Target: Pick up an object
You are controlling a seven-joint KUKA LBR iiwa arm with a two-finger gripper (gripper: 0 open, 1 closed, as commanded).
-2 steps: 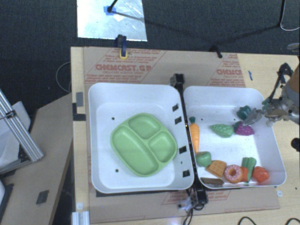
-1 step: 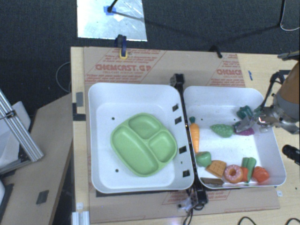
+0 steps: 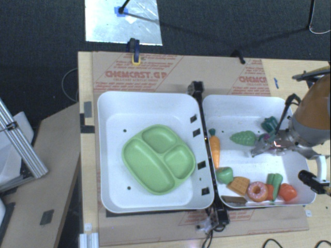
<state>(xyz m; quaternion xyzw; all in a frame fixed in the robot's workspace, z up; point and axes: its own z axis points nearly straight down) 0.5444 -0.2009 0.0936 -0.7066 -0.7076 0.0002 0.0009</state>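
Observation:
My gripper (image 3: 260, 149) reaches in from the right and sits low in the right bin (image 3: 235, 107), over its middle. Just left of and above its tip lies a green leafy toy (image 3: 243, 137). A dark teal toy (image 3: 269, 123) lies behind the gripper, partly hidden by the wrist. An orange carrot (image 3: 214, 152) rests along the bin's left wall. Along the front wall are a green round toy (image 3: 224, 175), an orange wedge (image 3: 239, 185), a pink-frosted donut (image 3: 257, 191), a green and red piece (image 3: 273, 184) and a red tomato (image 3: 287, 191).
The left bin (image 3: 116, 112) bears a light green divided plate (image 3: 158, 159). Black clips line the wall between the bins. The grey and orange arm (image 3: 313, 115) covers the right bin's right side. Cardboard lies under both bins.

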